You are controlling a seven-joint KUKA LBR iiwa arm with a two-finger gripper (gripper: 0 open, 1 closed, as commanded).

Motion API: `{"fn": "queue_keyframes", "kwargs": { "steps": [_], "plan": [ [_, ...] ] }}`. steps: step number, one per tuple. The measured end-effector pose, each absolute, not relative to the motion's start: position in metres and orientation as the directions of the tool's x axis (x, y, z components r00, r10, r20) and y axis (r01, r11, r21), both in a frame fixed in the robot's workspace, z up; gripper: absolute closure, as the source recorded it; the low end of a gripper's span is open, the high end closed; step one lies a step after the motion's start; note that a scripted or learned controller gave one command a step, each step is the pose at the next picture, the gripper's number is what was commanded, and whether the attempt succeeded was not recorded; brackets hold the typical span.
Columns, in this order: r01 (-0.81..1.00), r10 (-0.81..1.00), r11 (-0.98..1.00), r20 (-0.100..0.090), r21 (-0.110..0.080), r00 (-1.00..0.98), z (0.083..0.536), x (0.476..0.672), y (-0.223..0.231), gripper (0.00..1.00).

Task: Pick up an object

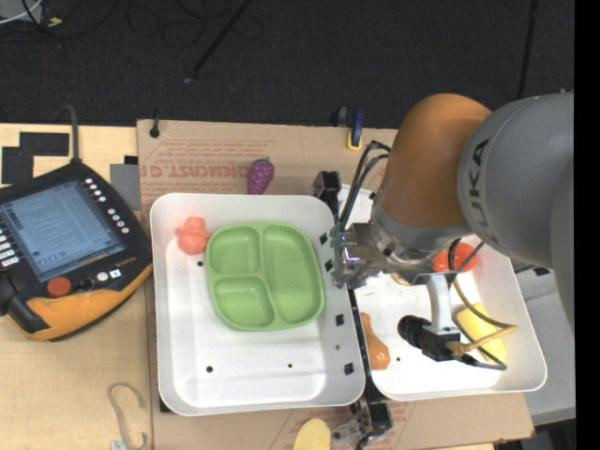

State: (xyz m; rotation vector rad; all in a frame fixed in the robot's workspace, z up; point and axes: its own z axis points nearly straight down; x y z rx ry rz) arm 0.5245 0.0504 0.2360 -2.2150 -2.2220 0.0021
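Table (206, 157) with two white bins (169, 345); fingers (345, 254) hang over the seam between them, their spread impossible to tell.
Near them lies an orange toy (376, 347), with a plate (267, 275) just beside; descending here may strike a bin wall.

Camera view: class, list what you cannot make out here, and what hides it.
Right white bin: far part hidden under the grey arm.
Red-orange object in it: mostly covered by the arm, shape unclear.
Yellow rounded object: cut off by the view's bottom edge.
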Motion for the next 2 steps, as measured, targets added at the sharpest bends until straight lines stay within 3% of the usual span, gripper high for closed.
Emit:
{"fn": "queue_keyframes", "kwargs": {
  "steps": [1,2],
  "plan": [
    [1.0,1.0,0.001,0.0,-0.005,-0.001,0.237,0.52,0.046,1.0],
    [1.0,1.0,0.002,0.0,-0.005,-0.002,0.224,0.53,0.05,1.0]
  ]
}}
